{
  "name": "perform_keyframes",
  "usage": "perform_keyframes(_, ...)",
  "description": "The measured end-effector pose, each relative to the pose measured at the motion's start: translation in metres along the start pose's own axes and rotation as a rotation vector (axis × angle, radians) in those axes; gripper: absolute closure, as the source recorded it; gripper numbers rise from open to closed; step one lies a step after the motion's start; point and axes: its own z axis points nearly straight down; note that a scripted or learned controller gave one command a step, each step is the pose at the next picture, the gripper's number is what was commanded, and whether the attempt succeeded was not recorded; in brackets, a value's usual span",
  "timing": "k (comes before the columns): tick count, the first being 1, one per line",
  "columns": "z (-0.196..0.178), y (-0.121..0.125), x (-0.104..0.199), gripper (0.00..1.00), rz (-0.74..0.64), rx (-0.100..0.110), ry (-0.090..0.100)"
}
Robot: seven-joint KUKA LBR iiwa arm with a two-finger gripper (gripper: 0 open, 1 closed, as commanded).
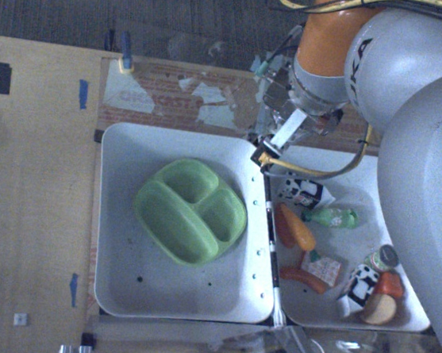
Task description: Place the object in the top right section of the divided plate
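The green divided plate [191,210] lies tilted in the left white bin [112,278], its three sections bare. My gripper [283,111] hangs over the back rim where the two bins meet, above and to the right of the plate. The grey wrist and orange band cover most of it. In the right bin [363,189] lie an orange carrot [296,229], a green bottle [333,217] and a black-and-white carton [302,192]. I see nothing held under the gripper.
Further forward in the right bin are a red sausage-like piece [304,279], a small printed packet [322,267], another black-and-white carton [363,285], a small jar [385,256] and a red-and-tan fruit [384,304]. The big grey arm overhangs the right bin's far side.
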Motion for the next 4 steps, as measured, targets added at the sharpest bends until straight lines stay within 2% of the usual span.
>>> perform_keyframes(1, 0.000, -0.012, 0.023, 1.00, -0.228, -0.001, 0.000)
perform_keyframes(2, -0.016, -0.067, 0.096, 1.00, -0.128, -0.004, 0.003)
perform_keyframes(3, -0.018, -0.074, 0.147, 1.00, -0.154, -0.005, 0.002)
perform_keyframes(4, -0.100, -0.039, 0.074, 1.00, 0.117, -0.004, 0.002)
